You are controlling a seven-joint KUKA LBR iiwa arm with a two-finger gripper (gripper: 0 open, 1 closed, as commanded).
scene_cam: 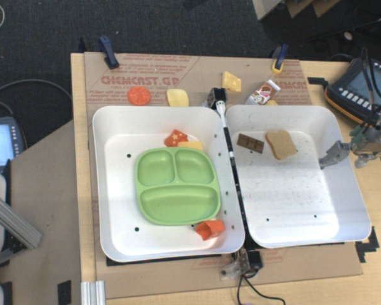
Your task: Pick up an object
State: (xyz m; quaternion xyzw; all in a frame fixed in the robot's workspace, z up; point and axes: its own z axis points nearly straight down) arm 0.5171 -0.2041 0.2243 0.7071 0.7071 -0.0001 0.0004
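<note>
Camera view gives me the gripper (pixel 335 154) at the right bin's (pixel 305 224) far-right rim, apart from the tan bread slice (pixel 280 144); I cannot tell its state.

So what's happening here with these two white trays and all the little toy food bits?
A robot arm is meant to pick something up. Its gripper sits at the right edge of the right bin, holding nothing. That bin contains a brown slice of toy bread and a dark chocolate piece, lying close together near the back. The left bin holds a green divided plate with small red and yellow toy pieces at its edges. Nothing has been lifted yet.
</note>
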